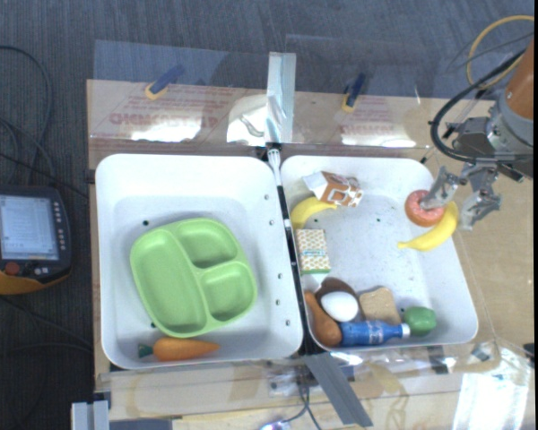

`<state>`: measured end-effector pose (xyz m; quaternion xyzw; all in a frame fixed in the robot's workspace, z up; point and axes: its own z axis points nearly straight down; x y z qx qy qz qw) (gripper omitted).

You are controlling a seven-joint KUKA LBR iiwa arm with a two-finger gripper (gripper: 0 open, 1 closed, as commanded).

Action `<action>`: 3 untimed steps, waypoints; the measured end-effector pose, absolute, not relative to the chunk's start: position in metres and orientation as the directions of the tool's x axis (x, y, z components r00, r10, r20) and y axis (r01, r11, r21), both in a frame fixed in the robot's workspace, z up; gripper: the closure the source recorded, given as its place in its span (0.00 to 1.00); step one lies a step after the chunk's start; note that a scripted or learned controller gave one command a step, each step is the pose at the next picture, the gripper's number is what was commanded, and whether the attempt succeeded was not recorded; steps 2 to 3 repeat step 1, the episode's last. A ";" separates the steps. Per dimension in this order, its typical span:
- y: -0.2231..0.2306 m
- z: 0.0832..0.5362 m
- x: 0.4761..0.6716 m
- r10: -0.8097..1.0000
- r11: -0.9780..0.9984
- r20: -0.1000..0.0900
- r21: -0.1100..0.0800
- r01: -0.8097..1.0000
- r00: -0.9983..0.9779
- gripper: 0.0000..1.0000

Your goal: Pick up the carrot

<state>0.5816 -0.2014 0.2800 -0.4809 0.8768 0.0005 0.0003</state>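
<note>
Carrot: I see the orange carrot with its dark green stub [179,349] lying flat along the near wall of the left-hand shallow white bin [117,195], just in front of the lime green three-compartment plastic tray [191,276]. It looks close to the tray's near edge; I cannot tell if they touch.

Progress: By my reading nothing of the pick is done. The carrot rests on the bin floor with nothing around it; the approach, the descent, the grasp and the lift are all left.

Near clutter, right bin: In the near corner of the right-hand white bin [377,164] I note a white egg in a brown bowl-like piece [339,305], a blue bottle lying on its side [368,333] and a green rounded item [419,320]. None of them sits between me and the carrot's own bin.

Gripper: The grey two-finger gripper [464,195] hangs over the far right edge of the right bin, fingers spread apart with nothing between them. A yellow banana [433,232] and a pink-orange doughnut-like ring [423,204] lie just beside and below it.

Carrot relative to gripper: Well apart. The carrot is in the other bin, at the opposite near-left corner, so I judge a long diagonal traverse across both bins is called for.
</note>
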 end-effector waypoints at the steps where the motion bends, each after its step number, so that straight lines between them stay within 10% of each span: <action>1: -0.192 0.239 0.492 -0.981 0.195 -0.002 0.003 -0.981 -0.195 1.00; 3: -0.192 0.239 0.492 -0.981 0.195 -0.002 0.003 -0.981 -0.195 1.00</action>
